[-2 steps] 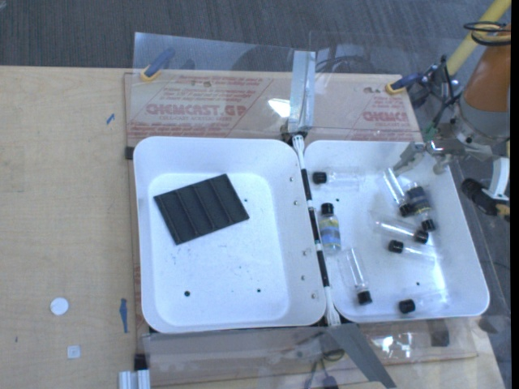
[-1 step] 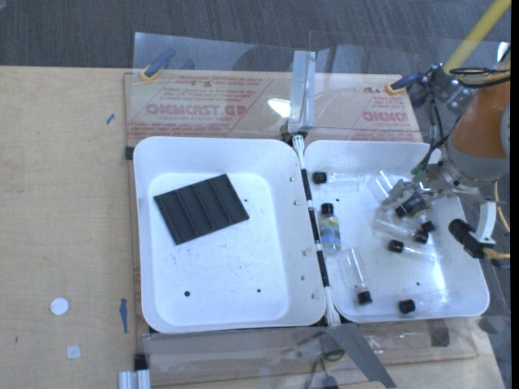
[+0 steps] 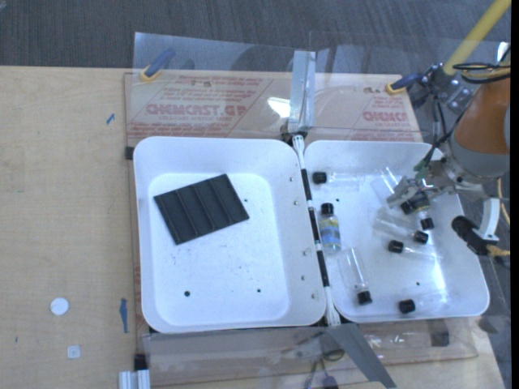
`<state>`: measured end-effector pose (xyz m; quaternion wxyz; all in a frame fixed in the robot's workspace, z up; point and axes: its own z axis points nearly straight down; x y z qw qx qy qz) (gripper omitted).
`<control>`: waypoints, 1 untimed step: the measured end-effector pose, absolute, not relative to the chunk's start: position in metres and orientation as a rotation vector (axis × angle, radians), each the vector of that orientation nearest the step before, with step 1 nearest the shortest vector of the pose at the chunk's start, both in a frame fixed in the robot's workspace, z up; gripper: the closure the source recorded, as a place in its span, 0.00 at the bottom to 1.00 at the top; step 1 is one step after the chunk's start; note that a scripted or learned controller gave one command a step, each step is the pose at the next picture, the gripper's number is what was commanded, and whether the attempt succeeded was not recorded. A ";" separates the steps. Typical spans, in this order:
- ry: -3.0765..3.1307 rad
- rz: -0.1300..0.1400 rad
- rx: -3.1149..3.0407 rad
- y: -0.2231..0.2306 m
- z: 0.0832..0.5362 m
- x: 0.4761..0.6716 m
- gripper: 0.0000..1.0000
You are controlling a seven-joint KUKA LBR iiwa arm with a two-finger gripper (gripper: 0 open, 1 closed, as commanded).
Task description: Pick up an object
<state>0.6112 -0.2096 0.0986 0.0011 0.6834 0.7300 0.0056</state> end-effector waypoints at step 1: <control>2.136 0.004 2.299 -0.136 0.228 0.639 1.00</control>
